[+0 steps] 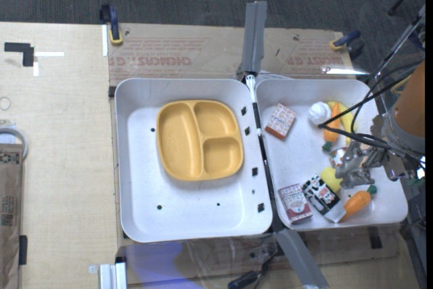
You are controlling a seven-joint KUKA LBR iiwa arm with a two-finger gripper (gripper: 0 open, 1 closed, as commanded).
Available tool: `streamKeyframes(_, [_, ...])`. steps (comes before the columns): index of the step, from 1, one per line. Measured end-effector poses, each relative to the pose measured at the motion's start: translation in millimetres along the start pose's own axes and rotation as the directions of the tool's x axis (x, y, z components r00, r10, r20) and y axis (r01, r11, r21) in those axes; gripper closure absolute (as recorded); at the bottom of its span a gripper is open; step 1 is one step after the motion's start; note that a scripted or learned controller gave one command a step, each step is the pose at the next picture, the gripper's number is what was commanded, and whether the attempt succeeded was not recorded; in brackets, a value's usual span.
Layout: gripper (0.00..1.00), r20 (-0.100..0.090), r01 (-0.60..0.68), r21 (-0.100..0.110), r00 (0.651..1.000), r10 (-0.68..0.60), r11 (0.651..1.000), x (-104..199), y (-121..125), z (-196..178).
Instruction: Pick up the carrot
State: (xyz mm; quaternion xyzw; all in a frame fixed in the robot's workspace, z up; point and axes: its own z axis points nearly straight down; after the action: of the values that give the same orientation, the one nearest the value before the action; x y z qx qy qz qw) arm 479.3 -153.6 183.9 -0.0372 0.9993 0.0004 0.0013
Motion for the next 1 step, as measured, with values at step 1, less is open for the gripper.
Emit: streamKeyframes(1, [1.0,0.001,0.093,0.0,0.996,-0.093,0.996,-12.3,-34.3,-6.3])
